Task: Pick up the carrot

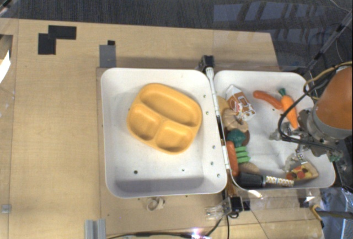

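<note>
Counting one carrot (pixel 288 108) | one yellow tray (pixel 164 117) | gripper (pixel 300 149) possibly open

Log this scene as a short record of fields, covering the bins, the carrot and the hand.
left bin: holds a yellow divided plate
right bin: holds mixed toy food
carrot: lies near the right bin's far right side, beside an orange-red piece
hand: low over the right bin's near right corner, short of the carrot
carrot held: no

wooden bench (pixel 60 138), two white bins (pixel 113 138) (adjoining)
</note>
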